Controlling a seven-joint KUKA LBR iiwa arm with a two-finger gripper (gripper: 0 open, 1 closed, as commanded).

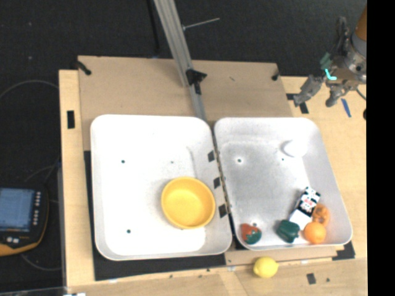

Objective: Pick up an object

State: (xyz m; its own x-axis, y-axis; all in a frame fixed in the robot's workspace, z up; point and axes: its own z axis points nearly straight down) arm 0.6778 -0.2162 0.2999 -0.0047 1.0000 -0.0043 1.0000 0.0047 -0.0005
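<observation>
The gripper point(326, 86) hangs above the worktop past the right bin point(265, 140), its jaws seemingly spread and empty. The orange point(315, 232) sits in that bin's near right corner: light, firm, smooth, best gripped across its middle.

I see the gripper point(325, 93) as a grey metal assembly with slender dark fingers. A small cyan light glows on its body. An orange band sits above the wrist.
</observation>
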